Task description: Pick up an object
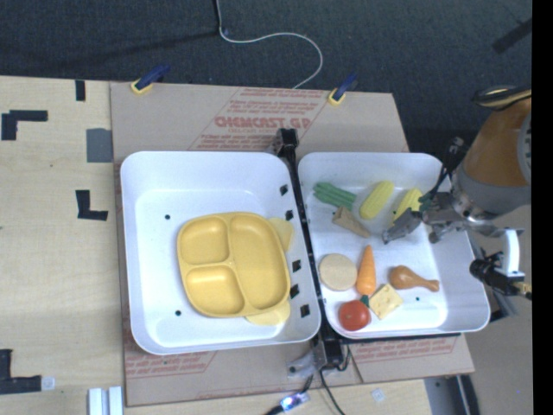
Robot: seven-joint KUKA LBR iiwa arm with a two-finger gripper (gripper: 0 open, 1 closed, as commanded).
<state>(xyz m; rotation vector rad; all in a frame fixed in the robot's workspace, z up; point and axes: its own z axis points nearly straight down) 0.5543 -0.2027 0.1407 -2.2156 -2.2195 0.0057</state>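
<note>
- Gripper (404,226) hangs low over the upper right part of the right bin (458,322), beside a small yellow piece (408,201). Its dark fingers blur into one shape, so I cannot tell whether they are apart or together, and nothing is visibly between them.
- Left bin (143,232) holds a yellow divided tray (232,262), well apart from the gripper and out of its way.
- Right bin carries the likely targets, crowded together: a green piece (333,194), a tan scrap (350,223), a corn cob (377,199), then lower down a pale round disc (338,271), a carrot (366,270), a tomato (353,316), a cheese wedge (385,302) and a drumstick (412,277).
- Main risk, as I judge it: the corn cob, the yellow piece and the tan scrap lie so near each other that a descent could land on an edge and push one aside, or close on two at once.
- Rounded toys such as the corn cob would probably roll or squirt out of a pinch that is off centre.
- Bin wall on the right stands close to the wrist and could limit the approach angle.
</note>
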